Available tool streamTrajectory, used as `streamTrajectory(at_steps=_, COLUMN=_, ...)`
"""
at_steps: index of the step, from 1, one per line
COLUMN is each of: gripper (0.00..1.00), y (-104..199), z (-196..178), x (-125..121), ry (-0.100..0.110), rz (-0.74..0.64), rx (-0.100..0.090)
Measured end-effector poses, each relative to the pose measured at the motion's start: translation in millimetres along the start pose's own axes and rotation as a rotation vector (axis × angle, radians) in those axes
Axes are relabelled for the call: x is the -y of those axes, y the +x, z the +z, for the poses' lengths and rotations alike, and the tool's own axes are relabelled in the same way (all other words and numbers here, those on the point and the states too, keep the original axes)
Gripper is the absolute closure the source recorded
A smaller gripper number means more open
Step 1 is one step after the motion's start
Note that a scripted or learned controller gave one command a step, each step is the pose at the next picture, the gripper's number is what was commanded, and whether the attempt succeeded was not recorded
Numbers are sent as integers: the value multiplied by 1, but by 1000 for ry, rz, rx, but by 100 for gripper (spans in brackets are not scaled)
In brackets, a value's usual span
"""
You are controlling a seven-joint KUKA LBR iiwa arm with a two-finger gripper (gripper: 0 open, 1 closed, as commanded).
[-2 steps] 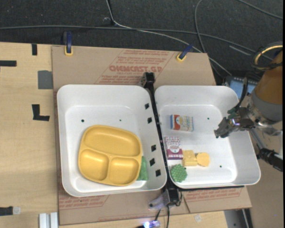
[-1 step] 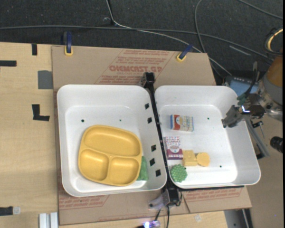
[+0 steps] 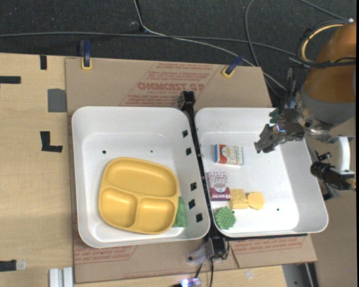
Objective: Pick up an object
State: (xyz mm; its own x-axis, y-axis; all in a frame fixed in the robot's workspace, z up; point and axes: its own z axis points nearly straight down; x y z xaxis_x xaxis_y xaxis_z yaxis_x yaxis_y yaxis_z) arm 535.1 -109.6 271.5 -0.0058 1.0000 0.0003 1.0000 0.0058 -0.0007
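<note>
- The arm (image 3: 326, 70) reaches in from the right, and its gripper (image 3: 269, 137) hangs over the upper part of the right bin (image 3: 305, 217).
- Whether the gripper is spread or closed I cannot tell; it reads as a dark clump at this slant, and nothing shows between its tips.
- The step in hand looks like the approach: the gripper is above the bin but not yet on any object.
- Nearest to it is a small box (image 3: 228, 154) with a blue and orange face, lying flat on the bin floor just to the gripper's left.
- Further toward the front of the same bin lie a flat purple packet (image 3: 218, 184), a yellow block (image 3: 239, 199) touching a round yellow piece (image 3: 256, 200), and a green knobbly ball (image 3: 225, 218) by the front left corner.
- The left bin (image 3: 84, 160) holds a yellow divided tray (image 3: 137, 194), with a green scrap (image 3: 180, 213) tucked at its right edge.
- The small box seems the likeliest target, being closest and standing apart from the rest.
- The next move calls for shifting left over that box, lining up across its short side, then coming down.
- It lies flat and low, so the tips must reach almost to the floor to catch its edges.
</note>
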Motion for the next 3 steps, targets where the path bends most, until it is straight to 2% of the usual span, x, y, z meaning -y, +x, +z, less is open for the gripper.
streamTrajectory(at_steps=2, gripper=100, y=117, z=27, x=-36, ry=1, rz=-1, rx=0)
streamTrajectory(at_steps=3, gripper=100, y=165, z=45, x=-62, ry=1, rz=0, rx=0)
